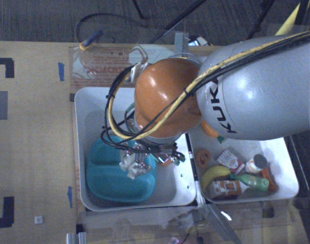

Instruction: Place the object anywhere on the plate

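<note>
1. The grey arm [256, 85] enters from 3 o'clock and spans the upper right, its orange band [167, 98] bulging above the left bin [86, 111].
2. Black and yellow cables [112, 121] loop from the band down toward the wrist.
3. The pincer [134, 168] hangs below the band, over the teal plate [106, 179], near the plate's 2 o'clock portion.
4. Whether the pincer is open, closed or gripping anything cannot be told; its tip is a pale blur against the plate.
5. The plate is a sectioned teal dish lying in the left bin toward that bin's 6 o'clock side, close to the near wall.
6. Which object is the one to be placed cannot be told for certain; nothing clearly rests on the plate's bare surface.
7. The right bin [292, 182] holds a cluster of small things: a yellow banana [213, 174], an orange ring [204, 157] at the banana's 11 o'clock, a green bottle [254, 183], and a brown carton [227, 188] touching the banana at its 5 o'clock.
8. A small white packet [227, 158] lies at the bottle's 10 o'clock.
9. Both bins sit on the tan bench [33, 136], with blue tape marks [61, 71] at 10 o'clock.
</note>
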You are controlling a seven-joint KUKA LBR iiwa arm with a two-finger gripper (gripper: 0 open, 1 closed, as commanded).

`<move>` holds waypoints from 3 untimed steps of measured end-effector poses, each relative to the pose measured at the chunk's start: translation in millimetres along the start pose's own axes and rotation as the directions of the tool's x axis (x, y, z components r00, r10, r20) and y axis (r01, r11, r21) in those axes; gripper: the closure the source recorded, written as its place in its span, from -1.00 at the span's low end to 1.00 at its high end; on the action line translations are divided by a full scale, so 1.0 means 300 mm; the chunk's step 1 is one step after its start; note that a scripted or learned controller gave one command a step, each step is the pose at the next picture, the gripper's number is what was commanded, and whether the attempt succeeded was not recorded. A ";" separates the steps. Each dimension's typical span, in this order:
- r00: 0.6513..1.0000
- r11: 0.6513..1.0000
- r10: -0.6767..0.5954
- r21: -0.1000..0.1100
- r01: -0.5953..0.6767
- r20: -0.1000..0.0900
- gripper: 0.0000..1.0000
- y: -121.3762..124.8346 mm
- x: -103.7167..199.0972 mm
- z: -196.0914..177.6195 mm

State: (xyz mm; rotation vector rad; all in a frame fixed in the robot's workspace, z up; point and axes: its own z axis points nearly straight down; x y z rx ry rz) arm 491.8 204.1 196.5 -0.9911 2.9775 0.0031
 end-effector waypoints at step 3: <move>0.921 0.921 -0.390 0.003 0.390 0.012 1.00 0.033 -0.089 -0.039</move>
